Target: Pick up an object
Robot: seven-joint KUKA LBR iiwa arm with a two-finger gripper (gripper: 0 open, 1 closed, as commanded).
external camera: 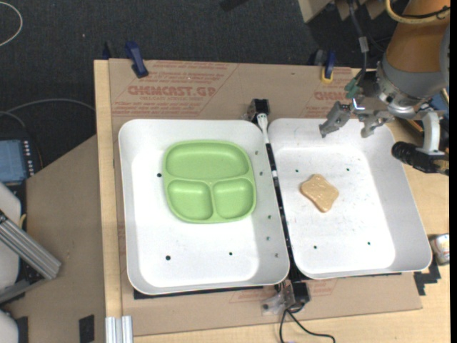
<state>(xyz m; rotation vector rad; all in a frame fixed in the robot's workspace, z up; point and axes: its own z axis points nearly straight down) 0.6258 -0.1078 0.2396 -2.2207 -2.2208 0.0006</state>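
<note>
Jaws [351, 122] spread wide and holding nothing, poised over the far edge of the right shallow white plastic bin [400, 206]; the tan toast-shaped toy slice [318, 192] lies nearer the camera and leftward, long axis diagonal, mid-bin

Green divided plate [208, 180]; tan bread slice [318, 192]; white bins [143, 249]; blue clamps [136, 58].

Two bins side by side on a board [178, 88]: the left bin [143, 256] holds a divided tray [209, 181] toward its far half; the right bin [385, 241] holds a slice of bread [318, 192] near its middle. The gripper [353, 123] hangs over the right bin's far edge, behind the bread and apart from it.
</note>
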